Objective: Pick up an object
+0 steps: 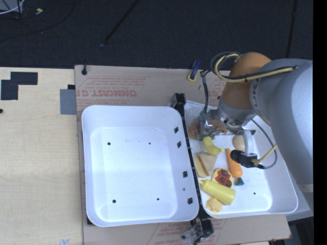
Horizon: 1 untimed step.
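My gripper [206,128] hangs low over the far left part of the right bin [276,200], just above a small yellow banana-like piece [211,146]. A brownish item [193,132] lies right beside it against the bin's left wall. Nearer the front lie a sandwich slice [206,163], an orange carrot [234,163], a pizza slice [223,177], a yellow bottle [218,191] and a pale chip [214,205]. A bread roll [238,142] sits under the wrist cables. Nothing is visibly held.
The left bin [92,137] stands alongside, divided from the right one by a black clamp strip [186,157]. The grey arm [286,111] covers the right bin's far right side. Bare white floor of the right bin shows at its front right.
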{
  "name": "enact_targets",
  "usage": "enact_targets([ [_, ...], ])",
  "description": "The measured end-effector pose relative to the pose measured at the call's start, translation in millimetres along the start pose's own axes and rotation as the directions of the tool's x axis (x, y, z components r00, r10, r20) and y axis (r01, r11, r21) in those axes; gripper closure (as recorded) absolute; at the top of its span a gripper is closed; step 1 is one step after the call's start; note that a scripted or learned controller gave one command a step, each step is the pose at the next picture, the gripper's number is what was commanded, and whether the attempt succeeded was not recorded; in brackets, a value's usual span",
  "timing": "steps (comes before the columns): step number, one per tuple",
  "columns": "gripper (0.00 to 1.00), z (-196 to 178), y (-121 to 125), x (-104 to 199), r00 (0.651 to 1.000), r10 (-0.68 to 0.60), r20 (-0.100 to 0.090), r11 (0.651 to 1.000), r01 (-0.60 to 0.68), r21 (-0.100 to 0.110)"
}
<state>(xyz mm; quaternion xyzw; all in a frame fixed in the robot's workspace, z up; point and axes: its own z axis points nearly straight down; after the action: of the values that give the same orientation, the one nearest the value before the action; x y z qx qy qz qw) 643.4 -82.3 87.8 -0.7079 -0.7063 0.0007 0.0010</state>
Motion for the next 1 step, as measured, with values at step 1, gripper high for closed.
enact_targets([
  [1,1.00,0.0,0.0,-0.2,1.000,0.000,0.000,1.000,0.000,0.000],
])
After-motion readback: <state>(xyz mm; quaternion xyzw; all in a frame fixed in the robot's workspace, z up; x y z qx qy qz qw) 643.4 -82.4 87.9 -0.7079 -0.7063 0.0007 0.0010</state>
